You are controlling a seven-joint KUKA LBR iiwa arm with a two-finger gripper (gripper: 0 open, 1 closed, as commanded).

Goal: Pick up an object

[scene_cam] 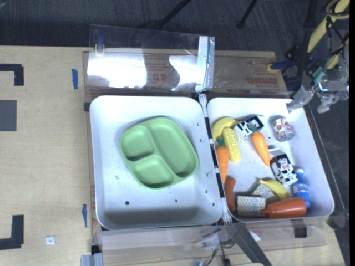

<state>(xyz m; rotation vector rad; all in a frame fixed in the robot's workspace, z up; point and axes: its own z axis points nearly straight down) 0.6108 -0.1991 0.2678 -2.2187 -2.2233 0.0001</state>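
The right bin [320,148] holds several toy foods. A yellow banana [223,125] and a corn cob [232,144] lie at its far left, next to an orange carrot [260,147]. A small red-and-white cup [282,128] stands at the far right. Two black-and-white cow-patterned toys [283,169] lie among them. Along the near side are a blue bottle [301,189], a long red-orange piece [285,206] and a speckled block [250,204]. My gripper [310,95] hangs above the bin's far right corner, apart from all the toys, with nothing seen in it.
The left bin [105,148] holds a green divided plate [159,151]. A clear plastic sheet [150,65] stands behind the bins. Yellow and black cables [327,21] hang at the far right, beside the arm. Tripod legs cross the dark floor at the back.
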